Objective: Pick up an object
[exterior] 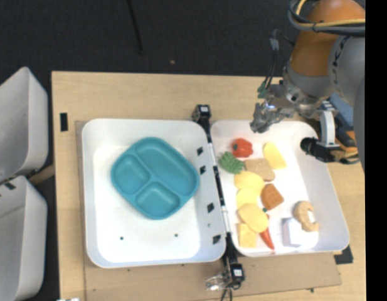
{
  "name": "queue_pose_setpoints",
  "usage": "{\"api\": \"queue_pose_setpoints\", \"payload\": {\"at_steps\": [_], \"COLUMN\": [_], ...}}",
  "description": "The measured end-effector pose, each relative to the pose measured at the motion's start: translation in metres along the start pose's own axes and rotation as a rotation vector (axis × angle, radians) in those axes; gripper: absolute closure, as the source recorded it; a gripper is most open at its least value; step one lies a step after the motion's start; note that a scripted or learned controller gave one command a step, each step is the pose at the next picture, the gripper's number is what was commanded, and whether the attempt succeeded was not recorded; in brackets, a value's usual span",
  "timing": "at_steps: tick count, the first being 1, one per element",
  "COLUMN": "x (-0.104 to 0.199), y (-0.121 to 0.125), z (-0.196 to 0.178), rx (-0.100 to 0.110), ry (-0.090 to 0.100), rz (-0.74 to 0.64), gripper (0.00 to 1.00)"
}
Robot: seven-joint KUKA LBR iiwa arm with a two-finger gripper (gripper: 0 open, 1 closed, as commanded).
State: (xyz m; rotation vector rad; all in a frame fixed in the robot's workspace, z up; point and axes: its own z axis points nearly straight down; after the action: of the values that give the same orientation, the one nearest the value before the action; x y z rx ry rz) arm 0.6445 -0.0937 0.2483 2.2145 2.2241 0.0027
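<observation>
The pincer [261, 123] hangs over the far edge of the right bin [325, 187]; whether it is released or clenched cannot be told from this angle, and nothing is seen in it. Just near it in the bin lies a red tomato-like piece [242, 147], with a green leafy piece [230, 162] beside that, then yellow pieces [249, 182], a brown slice [271, 196] and a bagel-like ring [304, 215]. The left bin [99, 231] on the table [68, 99] holds a teal divided tray [155, 176].
</observation>
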Motion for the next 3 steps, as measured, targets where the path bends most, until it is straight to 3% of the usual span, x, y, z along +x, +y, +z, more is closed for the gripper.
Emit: {"api": "queue_pose_setpoints", "payload": {"at_steps": [2,3], "x": [0.013,0.0], "y": [0.005,-0.009], "z": [0.01,0.01], "rx": [0.003,0.004], "ry": [-0.001,-0.002], "rz": [0.002,0.006], "gripper": [1.0,1.0]}}
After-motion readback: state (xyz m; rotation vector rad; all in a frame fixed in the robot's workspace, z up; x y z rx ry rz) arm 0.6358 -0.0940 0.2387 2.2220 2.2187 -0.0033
